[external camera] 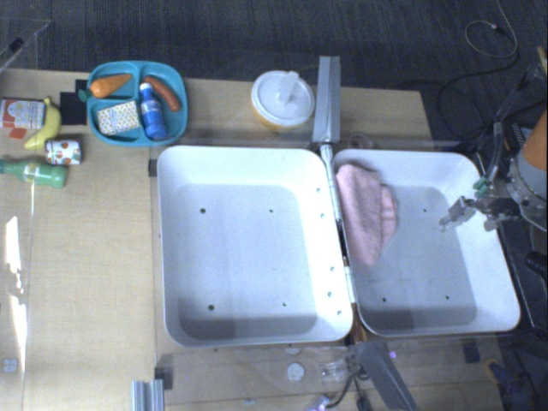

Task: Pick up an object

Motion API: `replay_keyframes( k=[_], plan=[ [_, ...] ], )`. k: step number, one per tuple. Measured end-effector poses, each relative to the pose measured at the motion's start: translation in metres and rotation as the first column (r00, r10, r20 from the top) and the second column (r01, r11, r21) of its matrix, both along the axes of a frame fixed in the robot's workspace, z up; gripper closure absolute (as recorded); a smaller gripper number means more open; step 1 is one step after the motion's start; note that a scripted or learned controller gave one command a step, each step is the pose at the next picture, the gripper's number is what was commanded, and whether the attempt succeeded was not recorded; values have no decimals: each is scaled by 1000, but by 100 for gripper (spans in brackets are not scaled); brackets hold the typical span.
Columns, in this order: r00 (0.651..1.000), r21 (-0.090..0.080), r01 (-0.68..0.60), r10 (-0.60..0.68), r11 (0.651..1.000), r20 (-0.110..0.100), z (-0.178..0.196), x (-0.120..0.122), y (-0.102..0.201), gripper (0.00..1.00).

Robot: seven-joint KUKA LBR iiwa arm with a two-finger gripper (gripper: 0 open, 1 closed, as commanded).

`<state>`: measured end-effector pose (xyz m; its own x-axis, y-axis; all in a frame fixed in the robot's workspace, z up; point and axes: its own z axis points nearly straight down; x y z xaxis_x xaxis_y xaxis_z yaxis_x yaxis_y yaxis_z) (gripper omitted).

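Note:
A pink folded cloth (366, 212) lies in the right bin (445, 315), against its left wall. My gripper (458, 212) hangs over the right side of that bin, reaching in from the right edge of the view. It sits about a hand's width to the right of the cloth and apart from it. Nothing shows in the gripper. The orange band of the arm (536, 148) is at the far right.
The left bin (240, 255) sits beside the right one, with a metal post (326, 101) at the back between them. Behind the bins stand a white lidded cup (282, 99) and a blue tray of toy food (137, 101). A banana (44, 125), a can (62, 151) and a green bottle (34, 173) lie far left.

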<state>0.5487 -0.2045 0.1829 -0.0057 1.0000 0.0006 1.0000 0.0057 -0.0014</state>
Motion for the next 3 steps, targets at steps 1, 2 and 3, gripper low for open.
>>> replay_keyframes(
  k=[1,2,3],
  plan=[
    [980,-2,-200,200,980,6,-91,18,90,0],
    [970,-5,-242,242,970,13,-95,78,106,0],
    [923,3,-384,384,923,-8,-95,120,104,0]
  ],
)
